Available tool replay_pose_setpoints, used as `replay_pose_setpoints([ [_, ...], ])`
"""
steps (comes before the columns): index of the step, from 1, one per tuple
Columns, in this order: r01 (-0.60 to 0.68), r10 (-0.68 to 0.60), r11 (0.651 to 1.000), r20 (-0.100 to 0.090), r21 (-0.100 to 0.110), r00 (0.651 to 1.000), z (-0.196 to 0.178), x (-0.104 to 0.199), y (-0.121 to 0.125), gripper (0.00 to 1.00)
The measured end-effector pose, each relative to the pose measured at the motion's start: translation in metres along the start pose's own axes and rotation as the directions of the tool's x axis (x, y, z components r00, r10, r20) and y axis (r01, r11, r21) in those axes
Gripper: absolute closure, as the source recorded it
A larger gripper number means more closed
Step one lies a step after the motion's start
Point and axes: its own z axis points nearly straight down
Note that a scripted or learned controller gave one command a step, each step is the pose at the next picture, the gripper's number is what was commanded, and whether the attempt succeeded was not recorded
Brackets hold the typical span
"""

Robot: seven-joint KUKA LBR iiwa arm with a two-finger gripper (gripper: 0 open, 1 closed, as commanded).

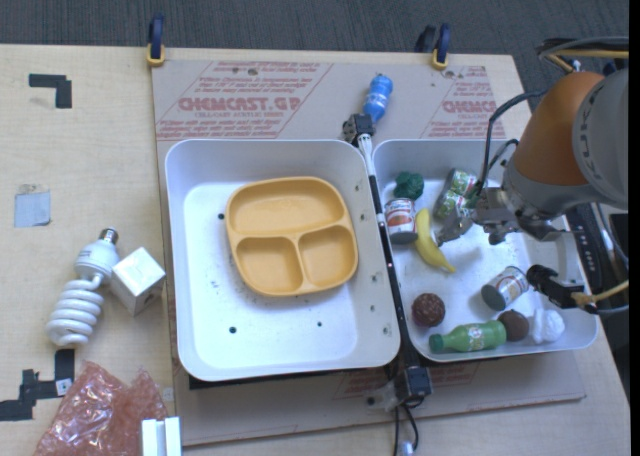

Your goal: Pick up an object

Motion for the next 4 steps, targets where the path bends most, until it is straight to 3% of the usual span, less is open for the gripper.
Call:
replay_pose_setpoints([
  [1, 0.001, -0.001, 1.000, 0.000, 0.000, 1.000, 0.009, 0.010, 0.050, 0.00],
  [2, 0.003, -0.003, 1.000, 0.002, -0.002, 1.000, -0.001, 0.010, 0.050, 1.00],
  [3, 0.001, -0.001, 1.000, 0.000, 0.001, 1.000, -0.090, 0.093, 0.084, 1.00],
  [4, 0.000, 0.000, 1.000, 0.000, 0.001, 1.000, -0.155, 0.152, 0.077, 1.00],
])
